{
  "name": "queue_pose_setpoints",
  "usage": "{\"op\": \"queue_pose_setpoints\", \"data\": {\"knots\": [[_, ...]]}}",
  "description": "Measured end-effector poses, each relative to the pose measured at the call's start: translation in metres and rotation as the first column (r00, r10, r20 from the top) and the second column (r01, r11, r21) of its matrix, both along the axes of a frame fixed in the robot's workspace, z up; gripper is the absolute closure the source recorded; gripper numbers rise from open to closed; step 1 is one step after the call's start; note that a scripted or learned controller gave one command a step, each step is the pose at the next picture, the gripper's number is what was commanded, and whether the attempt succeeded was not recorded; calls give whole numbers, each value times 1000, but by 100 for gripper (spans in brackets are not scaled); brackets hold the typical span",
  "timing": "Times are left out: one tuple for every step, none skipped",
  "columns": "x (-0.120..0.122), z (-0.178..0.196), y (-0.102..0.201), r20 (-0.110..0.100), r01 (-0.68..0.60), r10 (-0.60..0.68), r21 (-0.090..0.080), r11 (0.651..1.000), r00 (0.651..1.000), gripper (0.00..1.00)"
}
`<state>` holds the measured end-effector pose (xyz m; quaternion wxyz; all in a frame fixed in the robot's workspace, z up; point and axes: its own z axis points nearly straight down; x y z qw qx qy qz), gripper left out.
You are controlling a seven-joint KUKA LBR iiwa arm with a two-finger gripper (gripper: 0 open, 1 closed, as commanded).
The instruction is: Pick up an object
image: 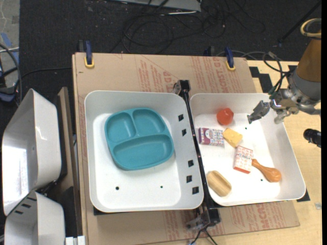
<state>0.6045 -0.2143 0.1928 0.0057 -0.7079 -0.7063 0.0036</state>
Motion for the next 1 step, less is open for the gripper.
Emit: {"op": "queue_pose_setpoints", "data": {"knots": [[3,8,1,13,-3,3,-3,1000,1000,0]]}}
